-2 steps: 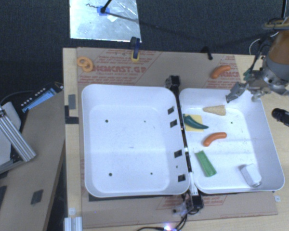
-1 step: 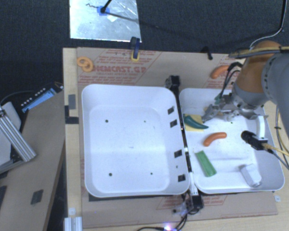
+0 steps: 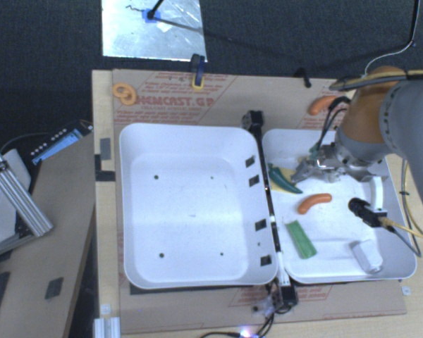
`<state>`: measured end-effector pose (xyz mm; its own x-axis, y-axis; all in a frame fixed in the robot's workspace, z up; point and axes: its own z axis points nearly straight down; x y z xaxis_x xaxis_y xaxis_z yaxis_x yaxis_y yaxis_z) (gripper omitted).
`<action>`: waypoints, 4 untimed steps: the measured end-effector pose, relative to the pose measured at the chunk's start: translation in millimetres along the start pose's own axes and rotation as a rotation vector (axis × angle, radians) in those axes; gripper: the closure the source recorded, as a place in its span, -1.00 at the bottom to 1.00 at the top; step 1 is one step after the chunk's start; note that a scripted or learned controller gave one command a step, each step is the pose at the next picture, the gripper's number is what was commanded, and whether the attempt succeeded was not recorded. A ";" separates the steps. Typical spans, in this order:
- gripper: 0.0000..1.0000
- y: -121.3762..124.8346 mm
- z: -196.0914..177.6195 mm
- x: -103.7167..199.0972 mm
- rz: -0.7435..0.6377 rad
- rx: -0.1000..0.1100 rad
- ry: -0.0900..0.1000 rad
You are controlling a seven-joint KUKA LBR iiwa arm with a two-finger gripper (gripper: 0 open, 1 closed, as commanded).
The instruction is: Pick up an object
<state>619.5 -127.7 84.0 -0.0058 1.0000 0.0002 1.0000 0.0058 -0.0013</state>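
My gripper [image 3: 307, 170] hangs low over the upper left part of the right bin [image 3: 402, 259], at the end of the grey arm that comes in from the right. Just left of it lies a dark green curved pepper [image 3: 285, 182], with a small yellow piece [image 3: 288, 172] beside it. An orange sausage [image 3: 314, 202] lies a little below the gripper. Nearer the front edge, a green block [image 3: 301, 239] rests in the same bin. A pale cylinder [image 3: 366, 256] sits in the front right corner.
The left bin [image 3: 137, 136] adjoins the right one along a black-clipped divider [image 3: 266, 203]. On the cardboard behind the bins lie another orange sausage [image 3: 323, 105], an orange ring [image 3: 124, 93] and a blue and yellow clamp [image 3: 197, 71].
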 end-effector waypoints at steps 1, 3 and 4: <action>-1.00 12.2 -3.1 39.1 0.003 -0.008 -0.015; -1.00 -105.7 -0.2 41.1 0.008 0.001 -0.001; 1.00 -101.6 -11.1 42.0 0.004 -0.005 -0.001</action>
<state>517.7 -86.3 95.2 -0.0017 1.0000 -0.0010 1.0000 0.0017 0.0036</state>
